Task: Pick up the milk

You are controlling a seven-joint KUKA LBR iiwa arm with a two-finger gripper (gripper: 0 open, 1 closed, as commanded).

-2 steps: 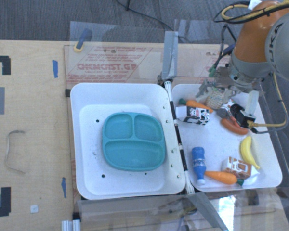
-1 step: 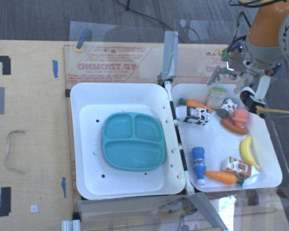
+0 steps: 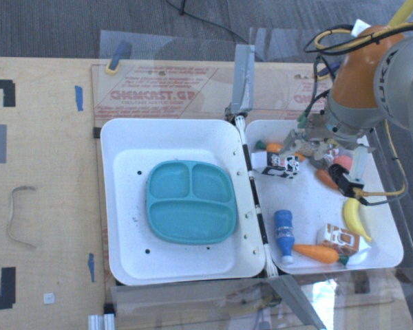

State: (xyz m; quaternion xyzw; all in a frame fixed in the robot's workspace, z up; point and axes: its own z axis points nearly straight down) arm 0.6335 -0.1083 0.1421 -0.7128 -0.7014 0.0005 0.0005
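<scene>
The camera view looks down on 2 white bins side by side. The left bin (image 3: 117,184) carries a teal divided plate (image 3: 191,202) with 3 compartments, lying flat near its middle with bare white floor on every side of it, widest toward the far and left walls.

The right bin (image 3: 385,253) is crowded. The milk (image 3: 281,164), a small carton with black and white cow patches, lies in the far left part of this bin, just beside the wall shared with the left bin. The gripper (image 3: 304,145) hangs over the bin's far end, just right of the carton and above it; whether its fingers are apart or together cannot be made out, and nothing is seen held between them. The grey arm with its orange band (image 3: 361,74) comes in from the far right corner.

To the right of the milk, an orange and red piece (image 3: 334,170) lies under the wrist. A banana (image 3: 356,218) lies along the right wall. Near the front edge sit a blue bottle (image 3: 283,231), a carrot (image 3: 316,253) touching its cap end, and a small brown and white carton (image 3: 341,238) just right of the carrot. The bin's middle floor, between the milk and the bottle, is open white.
</scene>
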